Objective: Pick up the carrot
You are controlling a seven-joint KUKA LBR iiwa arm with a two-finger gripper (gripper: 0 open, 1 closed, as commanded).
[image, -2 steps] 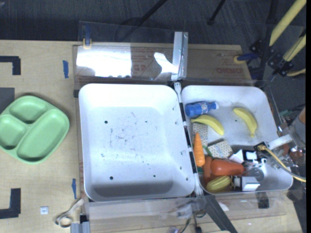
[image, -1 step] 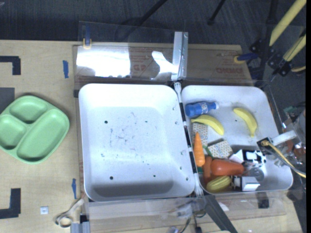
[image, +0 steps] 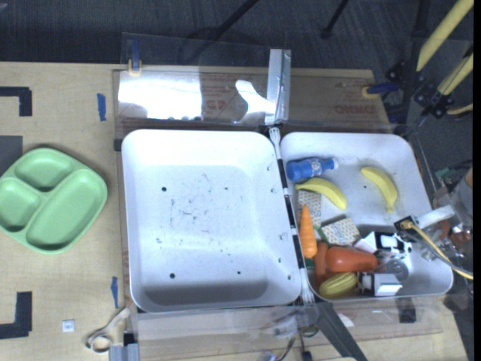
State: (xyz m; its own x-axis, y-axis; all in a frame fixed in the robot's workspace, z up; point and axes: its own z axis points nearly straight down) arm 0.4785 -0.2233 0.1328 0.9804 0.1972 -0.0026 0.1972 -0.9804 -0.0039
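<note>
Right bin [image: 409,156]: carrot [image: 307,233] partly buried.

Two bins sit side by side on the counter [image: 60,89], the left bin [image: 143,156] beside the right bin [image: 402,153]. In the right bin, the carrot [image: 307,232] lies along the left wall, a bottle [image: 308,168] behind it, one banana [image: 325,192] between them and another banana [image: 381,186] further right. A divided plate [image: 49,199] rests left of both bins.

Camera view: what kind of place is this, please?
Probably a robot lab test bench: two white bins side by side, toy food such as a carrot and bananas, and tripod legs behind.
</note>
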